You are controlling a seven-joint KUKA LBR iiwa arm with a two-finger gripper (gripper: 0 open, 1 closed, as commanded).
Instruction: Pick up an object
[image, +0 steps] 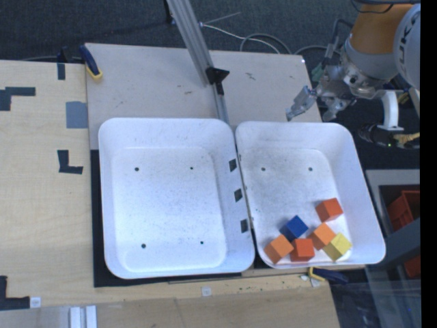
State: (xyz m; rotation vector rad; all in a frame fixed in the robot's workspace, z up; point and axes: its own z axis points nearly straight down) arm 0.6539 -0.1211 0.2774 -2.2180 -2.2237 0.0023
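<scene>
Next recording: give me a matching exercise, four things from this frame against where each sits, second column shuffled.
Things:
1. blue cube
2. yellow cube
3. end effector
4. clamp

Places:
A. above the right bin's far rim
B. bench's far left corner
C. right bin's near right corner
D. middle of the cube cluster

Pairs: 1-D, 2-C, 3-A, 4-B

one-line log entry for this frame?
phase: pre-grasp | pincer: above right bin far rim, nothing held | blocks: blue cube and others clustered in near corner
</scene>
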